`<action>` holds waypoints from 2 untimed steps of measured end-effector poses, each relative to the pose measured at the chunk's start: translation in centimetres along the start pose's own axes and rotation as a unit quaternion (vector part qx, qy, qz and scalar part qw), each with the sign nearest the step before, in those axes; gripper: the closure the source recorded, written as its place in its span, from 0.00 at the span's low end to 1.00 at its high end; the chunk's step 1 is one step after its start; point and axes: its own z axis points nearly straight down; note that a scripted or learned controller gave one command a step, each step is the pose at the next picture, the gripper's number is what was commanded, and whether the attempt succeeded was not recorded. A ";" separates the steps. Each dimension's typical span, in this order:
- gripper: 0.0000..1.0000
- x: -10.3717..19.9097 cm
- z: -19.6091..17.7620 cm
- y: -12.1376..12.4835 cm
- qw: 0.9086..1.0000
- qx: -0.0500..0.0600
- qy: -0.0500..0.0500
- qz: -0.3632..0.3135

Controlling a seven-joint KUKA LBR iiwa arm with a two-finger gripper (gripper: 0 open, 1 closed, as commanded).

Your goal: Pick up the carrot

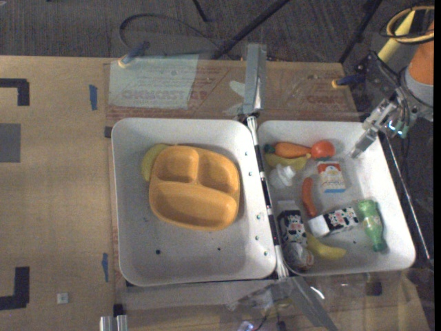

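Carrot: the carrot (292, 149) is lying on its side in the right bin (398, 205), up near the far wall. It is looking bright orange, long and thin, fat at one end and going to a point at 3 o'clock.
Around the carrot: an orange ball-like thing (322, 148) is sitting just at its 3 o'clock tip. A yellow banana (286, 161) is lying right beside it at 6 o'clock, touching or almost touching.
Gripper: the gripper (360, 148) is hanging over the far right part of the right bin, at 3 o'clock from the carrot and apart from it. Nothing is sitting between its fingers. The fingers are looking close together, but the view is too blurry to tell if they are open or closed.
Arm: the arm (419, 74) is reaching in from the 2 o'clock corner.
Other things in the right bin: a small white carton (331, 177), a red sausage shape (308, 196), a cow-spotted box (337, 220), a green bottle (372, 224) and a second banana (325, 249) are lying at 5 and 6 o'clock from the carrot.
Left bin: the left bin (131, 185) is holding an orange divided plate (196, 187), with something yellow (150, 158) peeking out at its 9 o'clock edge.
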 end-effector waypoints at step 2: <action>0.00 0.7 -0.3 -0.5 0.997 0.000 0.000 0.077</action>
